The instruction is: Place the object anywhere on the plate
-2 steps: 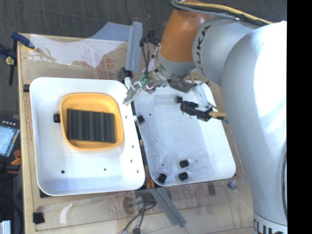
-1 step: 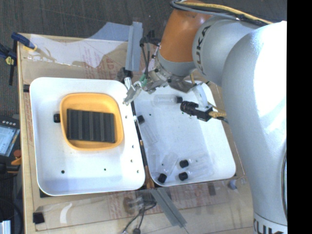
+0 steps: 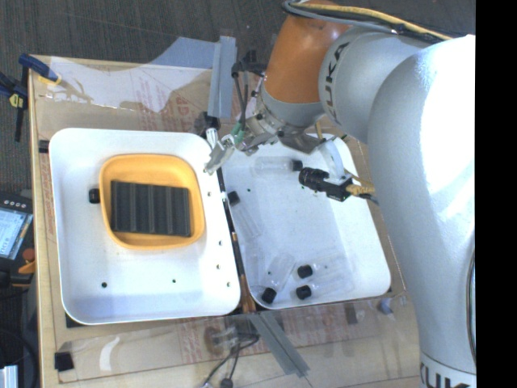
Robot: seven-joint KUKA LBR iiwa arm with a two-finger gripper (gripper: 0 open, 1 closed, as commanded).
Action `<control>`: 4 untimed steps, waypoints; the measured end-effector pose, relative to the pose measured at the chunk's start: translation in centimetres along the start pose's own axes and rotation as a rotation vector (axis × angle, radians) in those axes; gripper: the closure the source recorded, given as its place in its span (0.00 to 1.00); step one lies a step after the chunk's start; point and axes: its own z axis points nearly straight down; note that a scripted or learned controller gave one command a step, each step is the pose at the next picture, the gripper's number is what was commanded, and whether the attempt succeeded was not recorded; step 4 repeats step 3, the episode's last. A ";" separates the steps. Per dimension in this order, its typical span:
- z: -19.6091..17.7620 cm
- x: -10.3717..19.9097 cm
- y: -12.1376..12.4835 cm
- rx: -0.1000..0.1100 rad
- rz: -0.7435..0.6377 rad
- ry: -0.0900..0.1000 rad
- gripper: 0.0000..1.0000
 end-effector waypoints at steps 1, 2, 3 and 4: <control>-3.4 3.0 -0.9 -0.002 0.031 -0.001 0.00; -3.3 3.0 -0.9 -0.002 0.031 -0.001 0.00; 0.7 4.7 1.5 0.000 -0.068 0.000 0.00; 0.7 4.7 1.5 0.000 -0.068 0.000 0.00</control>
